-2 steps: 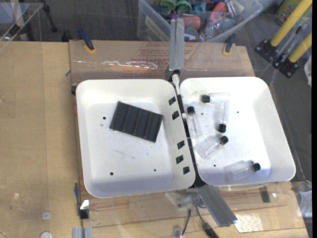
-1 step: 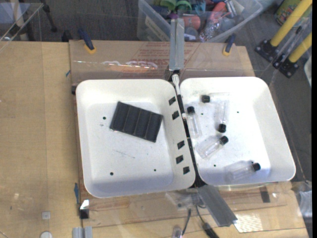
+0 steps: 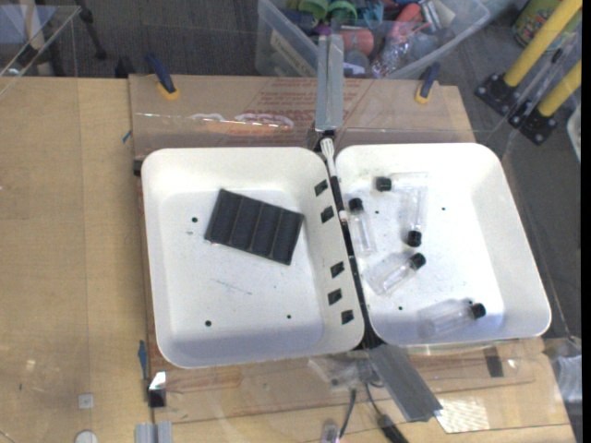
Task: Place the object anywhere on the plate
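Vials (image 3: 451,316) lie loose as pick stock, black plate (image 3: 254,227) flat next door as target; claw's state I cannot tell.

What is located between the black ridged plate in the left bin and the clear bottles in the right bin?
In the camera view, between the black plate and the clear bottles lie bare white bin floor, then the two bins' adjoining rims, marked with small black tabs.

clear tub of toys (image 3: 369,12) — behind bins, yellow poles (image 3: 545,35) far right
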